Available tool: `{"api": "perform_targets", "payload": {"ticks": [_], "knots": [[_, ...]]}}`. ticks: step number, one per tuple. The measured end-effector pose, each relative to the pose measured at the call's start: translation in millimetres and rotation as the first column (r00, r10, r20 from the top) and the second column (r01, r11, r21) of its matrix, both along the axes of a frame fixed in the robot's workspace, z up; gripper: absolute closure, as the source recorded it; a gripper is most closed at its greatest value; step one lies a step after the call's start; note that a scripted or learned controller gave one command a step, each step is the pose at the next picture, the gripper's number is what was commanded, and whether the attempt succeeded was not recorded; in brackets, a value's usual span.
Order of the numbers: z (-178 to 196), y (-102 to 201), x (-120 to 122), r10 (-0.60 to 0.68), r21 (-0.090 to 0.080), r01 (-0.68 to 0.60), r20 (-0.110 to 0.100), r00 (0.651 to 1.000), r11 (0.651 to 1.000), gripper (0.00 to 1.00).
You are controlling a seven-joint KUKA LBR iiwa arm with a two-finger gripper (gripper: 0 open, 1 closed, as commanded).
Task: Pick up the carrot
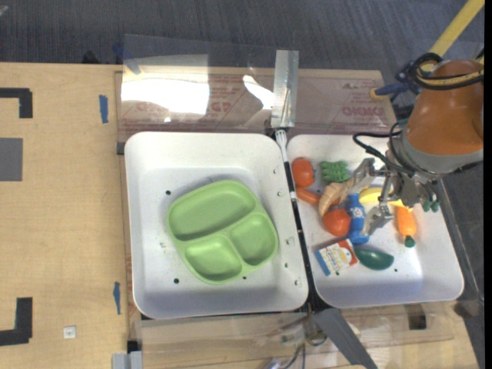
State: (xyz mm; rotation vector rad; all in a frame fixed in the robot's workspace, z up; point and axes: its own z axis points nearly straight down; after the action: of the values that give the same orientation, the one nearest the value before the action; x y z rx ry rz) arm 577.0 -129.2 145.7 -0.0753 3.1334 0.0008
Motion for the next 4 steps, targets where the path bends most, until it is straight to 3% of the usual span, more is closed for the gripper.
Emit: {"api": "perform_targets", "payload": {"ticks": [1,2,3,4], "knots": [[-37.8,-43.6,-9.8,0.099,-0.001,-0.099,0.002,0.995,0.995,0.00],[-57.0,-92.2,-11.1,-0.023,-0.002,0.023,0.005,1.000,1.000,0.00],[-42.3,-91.0,-6.5,-0.021,-0.004,0.021,0.020,1.000,1.000,1.00],[-31.3,-89.2,-4.0,-0.019,-0.004,0.019,0.027,0.999,1.000,1.00]]}}
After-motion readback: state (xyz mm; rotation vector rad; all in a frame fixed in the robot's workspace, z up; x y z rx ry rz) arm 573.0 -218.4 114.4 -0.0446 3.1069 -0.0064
